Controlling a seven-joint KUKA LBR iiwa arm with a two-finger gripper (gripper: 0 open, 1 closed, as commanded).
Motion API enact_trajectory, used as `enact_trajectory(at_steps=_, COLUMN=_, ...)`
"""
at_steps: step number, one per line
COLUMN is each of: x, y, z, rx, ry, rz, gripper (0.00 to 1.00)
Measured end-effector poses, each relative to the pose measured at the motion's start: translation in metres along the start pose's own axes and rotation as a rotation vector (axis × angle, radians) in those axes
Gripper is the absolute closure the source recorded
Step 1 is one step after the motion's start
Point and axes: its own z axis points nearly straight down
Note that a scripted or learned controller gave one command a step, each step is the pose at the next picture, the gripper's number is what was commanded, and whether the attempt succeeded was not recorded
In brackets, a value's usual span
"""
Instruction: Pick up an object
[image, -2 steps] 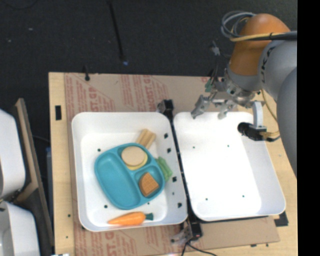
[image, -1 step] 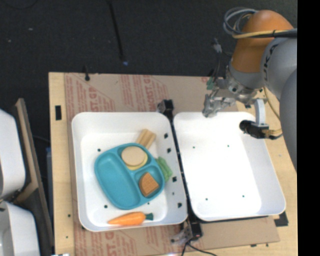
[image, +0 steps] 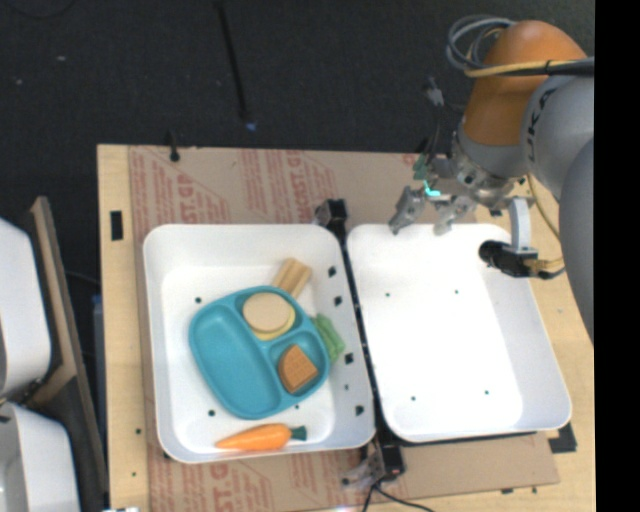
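Cardboard-topped bench (image: 220, 185) carries two white bins against dark floor. Gripper (image: 425, 218) hangs over the far edge of the right bin (image: 520, 350), fingers (image: 404, 217) spread apart, nothing between them. Left bin (image: 165, 330) holds all objects: blue tray (image: 225, 365) with a round cookie (image: 269, 313) and brown cracker (image: 298, 368) on it, tan block (image: 292, 275) just beyond the tray, green piece (image: 331, 338) at its right edge, carrot (image: 258, 437) near the front wall.

— Bright and even from overhead; white bins (image: 455, 330) near blown out, soft shadows under rims.
— Dark beyond the surface's (image: 230, 190) far edge. Slightly soft and grainy throughout, small details smeared.
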Motion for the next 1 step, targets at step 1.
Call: enact_trajectory(at_steps=1, x=-0.0004, y=0.0003, z=-0.0108, rx=-0.001, ry=0.000, rz=0.000, gripper=1.00)
